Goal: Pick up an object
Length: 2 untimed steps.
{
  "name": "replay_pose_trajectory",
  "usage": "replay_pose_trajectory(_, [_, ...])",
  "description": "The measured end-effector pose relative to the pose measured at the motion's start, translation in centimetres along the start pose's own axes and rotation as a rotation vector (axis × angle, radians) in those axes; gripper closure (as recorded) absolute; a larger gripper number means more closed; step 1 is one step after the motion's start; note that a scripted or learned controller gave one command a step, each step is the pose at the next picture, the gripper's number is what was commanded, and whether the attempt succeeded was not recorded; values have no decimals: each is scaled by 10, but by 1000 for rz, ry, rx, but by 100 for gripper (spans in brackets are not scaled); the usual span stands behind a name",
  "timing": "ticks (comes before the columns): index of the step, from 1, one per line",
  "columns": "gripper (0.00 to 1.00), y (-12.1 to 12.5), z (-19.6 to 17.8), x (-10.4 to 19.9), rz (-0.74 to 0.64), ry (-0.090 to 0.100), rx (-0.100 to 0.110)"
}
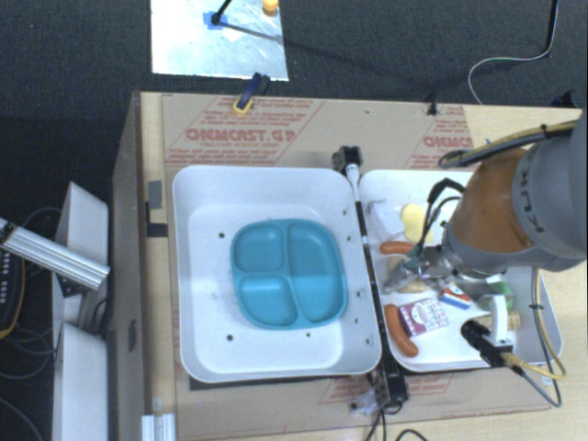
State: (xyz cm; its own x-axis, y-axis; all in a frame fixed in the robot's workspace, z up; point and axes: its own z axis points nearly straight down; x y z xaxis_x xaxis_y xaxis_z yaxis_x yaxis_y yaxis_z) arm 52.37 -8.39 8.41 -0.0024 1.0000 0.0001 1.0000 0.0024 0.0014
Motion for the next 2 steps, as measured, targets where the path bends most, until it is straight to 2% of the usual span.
replay_pose_trajectory(1, [100,0,-10,0,0,0,-1])
replay_pose_trajectory(2, [100,29,-134,23,-1,0,-3])
